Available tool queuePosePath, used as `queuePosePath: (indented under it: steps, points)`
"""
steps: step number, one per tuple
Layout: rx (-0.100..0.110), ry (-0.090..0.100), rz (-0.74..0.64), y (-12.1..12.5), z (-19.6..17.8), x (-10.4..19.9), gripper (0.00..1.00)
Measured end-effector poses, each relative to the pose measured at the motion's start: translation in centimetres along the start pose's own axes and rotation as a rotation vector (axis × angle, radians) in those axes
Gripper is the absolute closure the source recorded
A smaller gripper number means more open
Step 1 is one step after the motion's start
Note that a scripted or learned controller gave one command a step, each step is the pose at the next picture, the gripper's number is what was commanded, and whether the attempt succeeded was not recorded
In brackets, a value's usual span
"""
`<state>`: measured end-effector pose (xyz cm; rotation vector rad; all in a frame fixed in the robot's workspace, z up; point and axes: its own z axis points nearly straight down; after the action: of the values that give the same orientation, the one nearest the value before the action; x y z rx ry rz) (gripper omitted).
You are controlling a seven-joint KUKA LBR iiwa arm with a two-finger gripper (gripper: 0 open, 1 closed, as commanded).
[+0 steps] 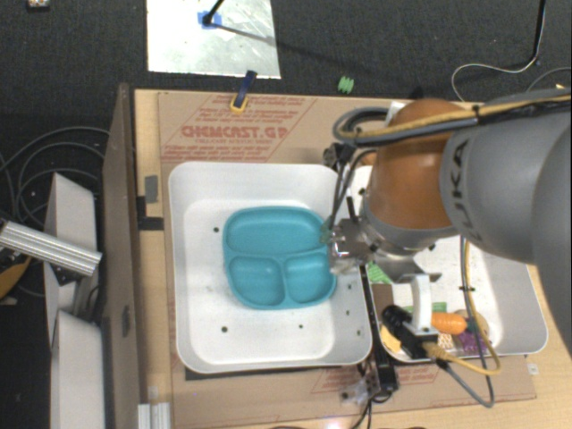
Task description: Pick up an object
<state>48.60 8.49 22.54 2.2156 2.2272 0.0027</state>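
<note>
One bench [232,132] carries two white bins, the left bin [192,239] and the right bin [518,320]. One grey arm [509,186] with an orange band hangs over the right bin, to the right of the teal plate. One teal plate [273,257], with three compartments, lies flat in the middle of the left bin. Right of the plate, in the right bin, I count one orange piece [450,323] and one green piece [380,273]; the arm may cover more. The tool [342,248] sits at the plate's right rim, and I cannot tell whether it is released or clenched. Nothing looks lifted, so the pick seems not yet done. Gripping and raising remain.
</note>
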Motion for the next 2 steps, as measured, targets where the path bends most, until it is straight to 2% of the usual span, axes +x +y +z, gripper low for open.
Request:
queuePosePath:
  steps: [1, 2]
  points:
    - [0.003, 0.001, -0.008, 0.0, 4.3, 10.1, 1.00]
    - [-0.016, 0.002, 0.009, 0.3, -12.5, 2.5, 1.00]
